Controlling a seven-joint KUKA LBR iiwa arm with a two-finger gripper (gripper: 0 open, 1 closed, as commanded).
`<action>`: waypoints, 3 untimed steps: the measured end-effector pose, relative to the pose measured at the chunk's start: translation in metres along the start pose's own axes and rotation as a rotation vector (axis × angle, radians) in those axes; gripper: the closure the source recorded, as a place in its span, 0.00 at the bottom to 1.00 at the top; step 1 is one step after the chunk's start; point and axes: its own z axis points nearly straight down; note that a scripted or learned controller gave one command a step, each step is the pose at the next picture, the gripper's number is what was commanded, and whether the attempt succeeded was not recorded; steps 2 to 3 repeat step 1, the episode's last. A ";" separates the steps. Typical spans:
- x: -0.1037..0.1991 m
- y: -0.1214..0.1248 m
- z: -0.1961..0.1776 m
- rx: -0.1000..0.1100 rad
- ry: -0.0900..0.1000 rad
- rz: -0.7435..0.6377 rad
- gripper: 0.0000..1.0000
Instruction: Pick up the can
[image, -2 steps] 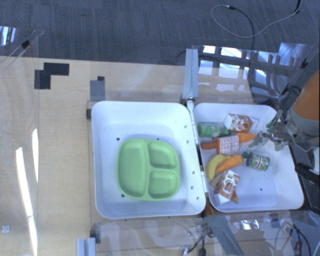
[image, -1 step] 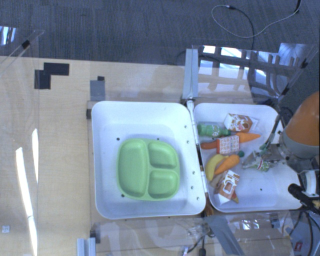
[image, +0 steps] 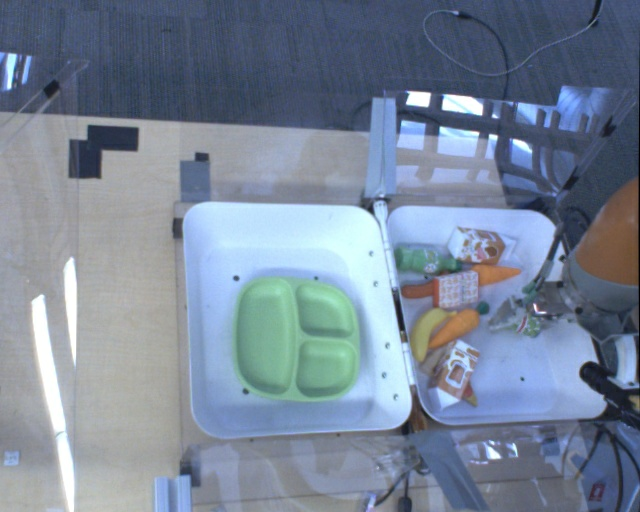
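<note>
The arm (image: 610, 255) reaches in low over the right bin (image: 520, 385); its pincer (image: 528, 312) state is unclear.

The robot arm (image: 610, 255) is big and round. It has a bright orange band on top, smooth like a ball, and a grey part under that. The grey part is plain and a little shiny. Lower down the arm gets thin and turns into small metal bits, silver and dark, at the gripper (image: 528, 312). These bits look spiky and tangled, with a speck of green and red on them. A thin pale rod runs up from them toward the orange band. They are too small to see well.
</note>
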 end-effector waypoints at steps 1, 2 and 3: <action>0.035 0.061 -0.112 0.016 0.004 0.089 1.00; 0.035 0.061 -0.112 0.016 0.004 0.089 1.00; 0.035 0.061 -0.112 0.016 0.004 0.089 1.00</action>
